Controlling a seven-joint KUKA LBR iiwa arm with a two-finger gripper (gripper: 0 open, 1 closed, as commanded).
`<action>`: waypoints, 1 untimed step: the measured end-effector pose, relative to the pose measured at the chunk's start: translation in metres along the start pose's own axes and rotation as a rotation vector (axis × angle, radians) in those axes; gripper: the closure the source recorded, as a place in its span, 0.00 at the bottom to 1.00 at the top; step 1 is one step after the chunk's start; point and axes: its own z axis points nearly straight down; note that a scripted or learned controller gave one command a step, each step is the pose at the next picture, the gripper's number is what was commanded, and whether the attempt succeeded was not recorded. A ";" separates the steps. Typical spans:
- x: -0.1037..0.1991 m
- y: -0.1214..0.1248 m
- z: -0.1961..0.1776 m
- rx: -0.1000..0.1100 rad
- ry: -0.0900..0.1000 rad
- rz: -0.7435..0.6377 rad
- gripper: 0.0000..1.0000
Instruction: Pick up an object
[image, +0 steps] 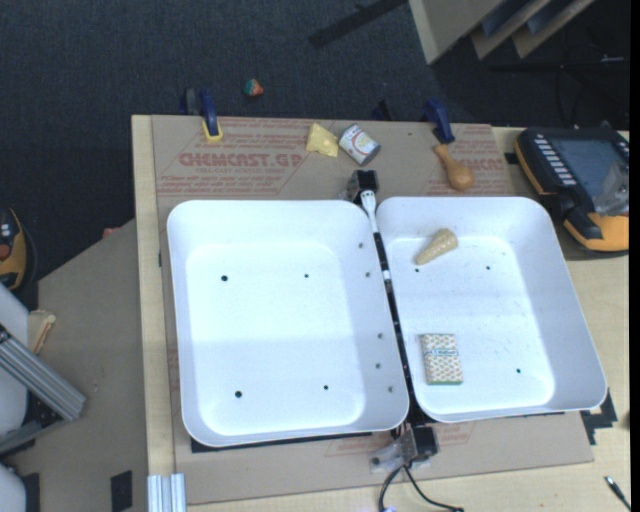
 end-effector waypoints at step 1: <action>-0.047 -0.045 -0.060 0.009 0.001 0.006 1.00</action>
